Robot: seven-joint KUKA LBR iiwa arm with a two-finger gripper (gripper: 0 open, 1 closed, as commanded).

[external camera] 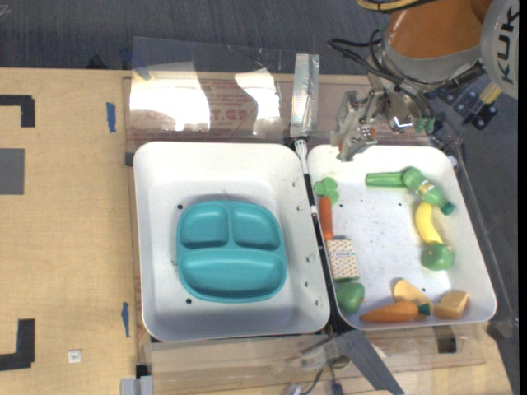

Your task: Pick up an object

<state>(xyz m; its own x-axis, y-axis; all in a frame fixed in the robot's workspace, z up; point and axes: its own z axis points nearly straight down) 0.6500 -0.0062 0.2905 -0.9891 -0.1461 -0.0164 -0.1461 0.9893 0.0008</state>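
Two shallow white bins sit side by side on a bench of pale board: the left bin point(156, 188) holds a teal divided plate point(232, 249), the right bin point(473, 245) a scatter of toy foods. Gripper point(352, 148) hangs over the far left corner of the right bin, its fingers point(347, 130) pointing down and nothing visible between them; whether they stand apart or together cannot be told from this slant. Nearest candidate is the small carrot point(326, 212) lying against the bin's left wall, just toward the camera from the gripper, its long axis running along that wall with the green top at the far end. It looks slender, orange and smooth. A green-handled toy point(394, 179) lies to the gripper's right, long axis crosswise. Farther off are a banana point(426, 223), a patterned block point(342, 258), and a larger carrot point(394, 311) at the near rim.
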